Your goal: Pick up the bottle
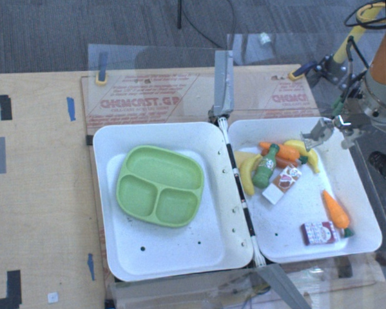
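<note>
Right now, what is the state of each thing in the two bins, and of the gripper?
Bottle: lying tilted in the right bin, not held.
Tray: flat in the left bin.
Carrot: lying loose.
Red carton: lying flat.
Gripper: above the right bin's far edge, holding nothing.

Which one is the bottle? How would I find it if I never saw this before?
Look in the right-hand shallow white bin, at the pile of toy food near its upper left. The small green plastic bottle lies tilted there, beside the yellow banana. It is the only green thing in that bin, with a dark cap and a red label band.
</note>
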You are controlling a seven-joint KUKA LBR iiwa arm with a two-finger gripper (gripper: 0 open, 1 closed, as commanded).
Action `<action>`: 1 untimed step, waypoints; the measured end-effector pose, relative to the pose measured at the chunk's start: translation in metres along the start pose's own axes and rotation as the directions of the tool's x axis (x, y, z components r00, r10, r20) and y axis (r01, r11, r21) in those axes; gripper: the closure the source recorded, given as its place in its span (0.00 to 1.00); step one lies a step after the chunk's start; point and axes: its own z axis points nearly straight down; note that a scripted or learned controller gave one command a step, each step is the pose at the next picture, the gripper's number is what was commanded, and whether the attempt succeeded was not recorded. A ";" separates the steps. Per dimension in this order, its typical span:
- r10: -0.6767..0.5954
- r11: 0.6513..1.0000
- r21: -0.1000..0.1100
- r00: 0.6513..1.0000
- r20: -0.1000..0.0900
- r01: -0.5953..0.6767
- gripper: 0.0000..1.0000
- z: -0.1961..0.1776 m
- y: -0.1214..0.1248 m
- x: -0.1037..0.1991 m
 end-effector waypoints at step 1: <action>0.281 0.960 0.002 0.960 0.000 -0.281 0.00 0.160 -0.019 0.050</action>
